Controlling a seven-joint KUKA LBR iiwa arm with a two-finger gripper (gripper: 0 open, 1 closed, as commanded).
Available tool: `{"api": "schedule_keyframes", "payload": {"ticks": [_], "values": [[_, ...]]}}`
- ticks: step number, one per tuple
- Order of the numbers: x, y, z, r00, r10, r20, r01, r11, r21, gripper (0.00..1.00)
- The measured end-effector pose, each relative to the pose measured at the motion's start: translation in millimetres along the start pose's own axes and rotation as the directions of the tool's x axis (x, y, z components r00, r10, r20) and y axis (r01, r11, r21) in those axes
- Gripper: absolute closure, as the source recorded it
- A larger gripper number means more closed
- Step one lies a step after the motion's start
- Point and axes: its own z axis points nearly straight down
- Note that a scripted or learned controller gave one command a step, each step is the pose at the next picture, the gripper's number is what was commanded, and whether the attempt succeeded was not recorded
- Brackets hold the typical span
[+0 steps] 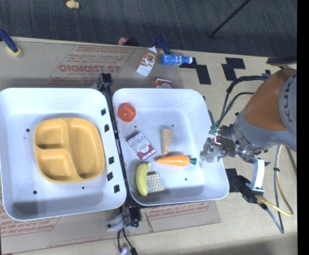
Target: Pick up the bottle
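Observation:
A small blue bottle (173,60) lies on its side on the cardboard behind the right bin (197,97), outside both bins. My gripper (212,149) hangs over the right rim of the right bin, close to the green end of a carrot (173,161). It is far from the bottle, towards the front right. Nothing shows in its grasp.
The right bin also holds a red ball (126,112), a cone (166,138), a red box (141,145), a banana (142,178) and a checkered piece (155,183). A yellow divided plate (69,147) lies in the left bin. A small carton (146,62) lies beside the bottle.

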Motion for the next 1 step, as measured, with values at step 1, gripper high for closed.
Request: {"api": "schedule_keyframes", "payload": {"ticks": [1], "values": [[8.5, -2.1, 5.5, 0.978, -0.21, -0.002, 0.21, 0.978, 0.001, 1.0]]}}
